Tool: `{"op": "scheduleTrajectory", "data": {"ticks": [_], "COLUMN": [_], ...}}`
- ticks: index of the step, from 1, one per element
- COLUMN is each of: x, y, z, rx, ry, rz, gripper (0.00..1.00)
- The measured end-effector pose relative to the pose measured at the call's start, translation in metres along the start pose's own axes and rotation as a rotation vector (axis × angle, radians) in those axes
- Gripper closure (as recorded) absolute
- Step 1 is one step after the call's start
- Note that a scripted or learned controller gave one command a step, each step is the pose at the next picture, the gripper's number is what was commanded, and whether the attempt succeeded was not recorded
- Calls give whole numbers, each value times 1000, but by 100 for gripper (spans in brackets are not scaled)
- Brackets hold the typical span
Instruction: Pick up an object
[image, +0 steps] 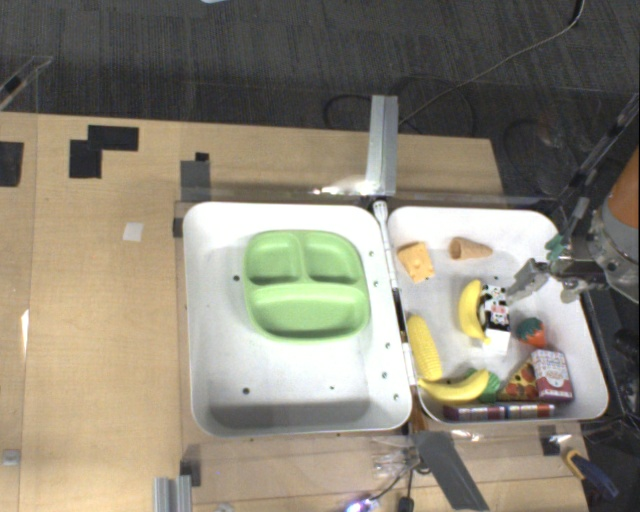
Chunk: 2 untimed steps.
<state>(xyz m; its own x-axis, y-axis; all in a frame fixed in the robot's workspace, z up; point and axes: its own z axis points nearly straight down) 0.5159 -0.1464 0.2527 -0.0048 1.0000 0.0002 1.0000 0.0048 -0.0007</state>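
gripper (520, 282): reaching in over the right bin's far-right side, hanging just right of the black-and-white carton, nothing between its tips that i can make out; apart or together, cannot tell from this angle.
arm (612, 240): grey, coming in from the right edge, wrist sitting above the bin's right rim.
black-and-white carton (494, 309): the landmark here, mid-bin, closest thing to the gripper, and my guess at the target.
small banana (470, 308): touching the carton's left side, curved, lying flat.
corn cob (424, 346): further left of the carton, near the bin's left wall.
long banana (460, 386): below the carton, along the front.
red box (550, 375): below and right of the carton.
cheese wedge (416, 262): up and left of the carton.
cone (469, 248): above the carton.
right bin (520, 219): holds all of these.
green tray (304, 283): well left of the carton, in the left bin (215, 310).
progress: nothing lifted yet; approach only, grasp and lift remain.
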Motion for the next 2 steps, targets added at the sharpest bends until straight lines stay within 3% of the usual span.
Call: {"op": "scheduleTrajectory", "data": {"ticks": [1,2], "x": [0,-29], "y": [2,25], "z": [-9,39], "rx": [-1,1], "ry": [1,-1], "rz": [-2,346], "gripper": [100,100]}}
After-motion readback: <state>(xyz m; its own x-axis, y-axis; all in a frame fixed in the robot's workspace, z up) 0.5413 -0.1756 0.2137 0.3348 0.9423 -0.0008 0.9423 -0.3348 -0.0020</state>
